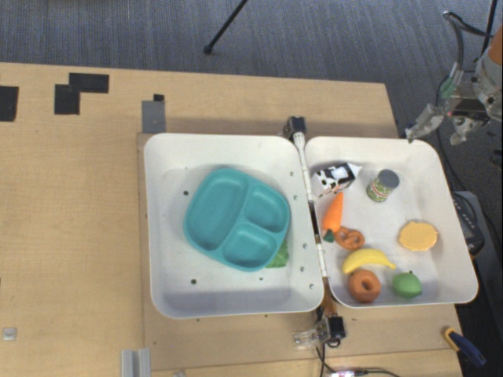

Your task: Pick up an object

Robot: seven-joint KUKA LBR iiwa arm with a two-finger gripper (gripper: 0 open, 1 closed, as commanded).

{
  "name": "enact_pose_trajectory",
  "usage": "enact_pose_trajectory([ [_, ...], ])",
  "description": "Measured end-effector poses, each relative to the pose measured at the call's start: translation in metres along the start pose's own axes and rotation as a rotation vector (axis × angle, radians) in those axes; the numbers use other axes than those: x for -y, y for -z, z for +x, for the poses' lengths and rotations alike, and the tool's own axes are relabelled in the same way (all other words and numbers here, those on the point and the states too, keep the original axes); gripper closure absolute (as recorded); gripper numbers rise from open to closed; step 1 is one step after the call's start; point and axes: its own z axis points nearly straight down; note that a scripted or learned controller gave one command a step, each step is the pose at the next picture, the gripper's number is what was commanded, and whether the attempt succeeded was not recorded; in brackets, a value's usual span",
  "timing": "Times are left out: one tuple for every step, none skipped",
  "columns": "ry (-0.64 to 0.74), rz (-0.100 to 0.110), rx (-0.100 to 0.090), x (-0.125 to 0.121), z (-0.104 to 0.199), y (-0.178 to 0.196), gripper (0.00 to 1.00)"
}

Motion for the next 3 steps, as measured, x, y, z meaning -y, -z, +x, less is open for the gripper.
enact_pose_trajectory([
  [0.002, -0.007, 0.001, -0.019, 0.03, -0.157, 0.0],
  [0.0, -0.001, 0.0, 0.015, 0.045, -0.178, 0.0],
  [-0.001, -0.001, 0.001, -0.025, -0.001, -0.193, 0.0],
])
